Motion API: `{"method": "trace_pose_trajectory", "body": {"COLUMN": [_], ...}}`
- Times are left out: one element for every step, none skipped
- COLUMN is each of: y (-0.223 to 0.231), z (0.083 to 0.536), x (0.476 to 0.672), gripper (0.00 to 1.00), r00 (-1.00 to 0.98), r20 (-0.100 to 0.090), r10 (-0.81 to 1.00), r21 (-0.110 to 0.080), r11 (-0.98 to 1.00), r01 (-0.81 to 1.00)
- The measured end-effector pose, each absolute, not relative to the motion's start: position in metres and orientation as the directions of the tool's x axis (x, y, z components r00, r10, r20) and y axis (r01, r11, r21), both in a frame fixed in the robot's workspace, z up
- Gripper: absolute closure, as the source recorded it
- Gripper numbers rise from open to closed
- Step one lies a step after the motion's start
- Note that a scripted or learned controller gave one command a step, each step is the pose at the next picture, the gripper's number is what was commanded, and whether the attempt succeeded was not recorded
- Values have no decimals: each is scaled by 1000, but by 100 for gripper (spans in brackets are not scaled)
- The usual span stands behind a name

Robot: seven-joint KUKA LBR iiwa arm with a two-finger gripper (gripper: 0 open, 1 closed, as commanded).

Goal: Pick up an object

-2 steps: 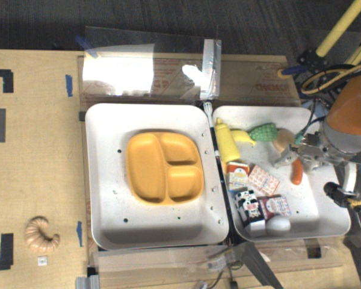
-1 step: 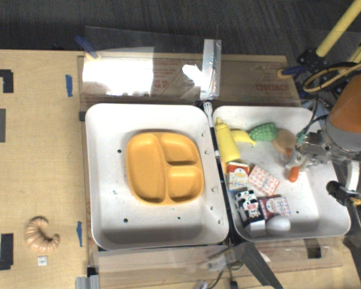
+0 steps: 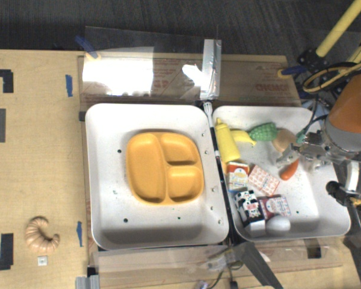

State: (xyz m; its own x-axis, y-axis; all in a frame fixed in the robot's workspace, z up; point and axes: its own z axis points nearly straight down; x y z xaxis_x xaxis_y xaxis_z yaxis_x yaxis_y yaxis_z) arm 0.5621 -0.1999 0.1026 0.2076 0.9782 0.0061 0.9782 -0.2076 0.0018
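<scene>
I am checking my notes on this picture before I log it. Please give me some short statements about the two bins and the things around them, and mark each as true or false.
1. The yellow divided tray lies in the left bin. True.
2. The yellow bottle lies in the left bin. False: it lies in the right bin, along its left wall.
3. The croissant lies in the right bin. False: it lies on the bench, left of both bins.
4. The green toy lies near the right bin's far wall. True.
5. The arm is over the right bin's right side. True.
</scene>
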Motion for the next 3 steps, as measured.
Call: {"method": "trace_pose_trajectory", "body": {"y": [-200, -136, -91], "z": [113, 93, 291], "x": [563, 518, 482], "gripper": [100, 100, 100], "r00": [207, 442, 384], "r20": [6, 3, 4], "r10": [978, 897, 923], "r21": [4, 19, 8], "r11": [-207, -442, -384], "r01": [978, 897, 923]}}
